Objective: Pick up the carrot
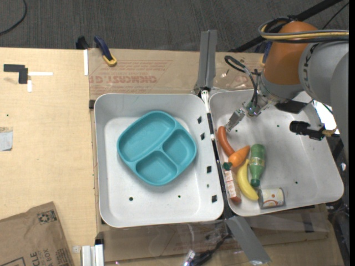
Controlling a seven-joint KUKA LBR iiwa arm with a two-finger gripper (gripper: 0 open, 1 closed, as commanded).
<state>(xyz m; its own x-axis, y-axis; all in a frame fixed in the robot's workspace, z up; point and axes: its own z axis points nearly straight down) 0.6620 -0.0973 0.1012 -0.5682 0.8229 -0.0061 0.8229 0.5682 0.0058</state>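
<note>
Carrot: The carrot (239, 157) lay in the right bin (310, 173), near that bin's left wall. It was short and orange, and it sat in a small pile of toy food.

Neighbours: A red sausage (224, 141) touched the carrot on its upper left. A green bottle (255, 164) lay just beside it on the right. A yellow banana (246, 183) curved just below it. A small red bottle (229, 184) and a little can (271, 198) lay lower down.

Jaws: The gripper (235, 119) hung over the upper left part of the right bin. Nothing was between the jaws. I could not tell if they were apart or together, because the tip looked small and dark.

Way to go: The carrot lay below the jaws in the view, and a tiny bit to the right. The sausage's top end sat between them, very near the jaws.

Long line: The carrot's long side slanted, with its fat end up and right, and its thin end down and left.

Next move, I think: The arm would need to go down toward the carrot and turn the jaws across that slant. The sausage and green bottle were so close that the jaws might bump them.

Other bin: The left bin (111, 204) held a blue plate (157, 147).
</note>
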